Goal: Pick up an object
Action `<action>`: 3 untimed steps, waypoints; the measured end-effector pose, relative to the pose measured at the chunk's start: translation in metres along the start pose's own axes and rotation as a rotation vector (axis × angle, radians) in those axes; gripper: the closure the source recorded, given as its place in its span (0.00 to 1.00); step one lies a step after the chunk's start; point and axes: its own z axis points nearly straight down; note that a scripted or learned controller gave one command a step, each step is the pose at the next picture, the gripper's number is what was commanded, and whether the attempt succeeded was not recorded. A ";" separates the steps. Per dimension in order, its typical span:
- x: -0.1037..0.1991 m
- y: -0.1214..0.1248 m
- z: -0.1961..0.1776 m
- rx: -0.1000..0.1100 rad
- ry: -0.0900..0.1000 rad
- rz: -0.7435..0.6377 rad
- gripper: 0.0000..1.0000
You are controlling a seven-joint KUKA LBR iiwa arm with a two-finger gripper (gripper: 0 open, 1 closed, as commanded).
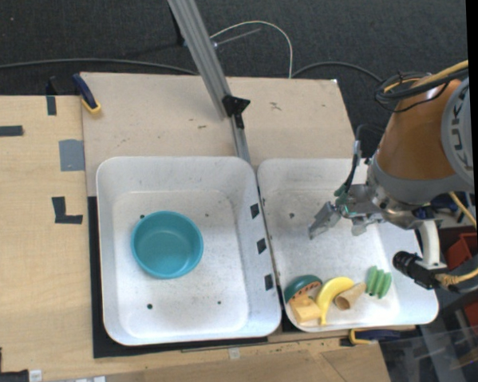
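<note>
My gripper (335, 229) hangs over the middle of the right bin (302, 183), its two fingers spread open with nothing between them. Below it, along the bin's front edge, lie a yellow banana (334, 291), a green ridged piece (378, 283), a tan cone-shaped piece (351, 298), a yellow block (306, 310) and a round teal and red item (302, 286). A teal bowl (167, 244) sits upright in the left bin (119, 184), far from the gripper.
A grey metal pole (203, 48) slants down from the top to the divide between the bins. Cables run over the dark floor behind the bench. A yellow and blue clamp (86, 94) grips the board's back left corner.
</note>
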 end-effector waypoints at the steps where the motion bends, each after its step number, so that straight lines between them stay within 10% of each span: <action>1: 0.000 0.000 0.000 0.000 0.000 0.001 0.00; 3: -0.001 -0.010 0.110 0.006 0.001 0.002 0.00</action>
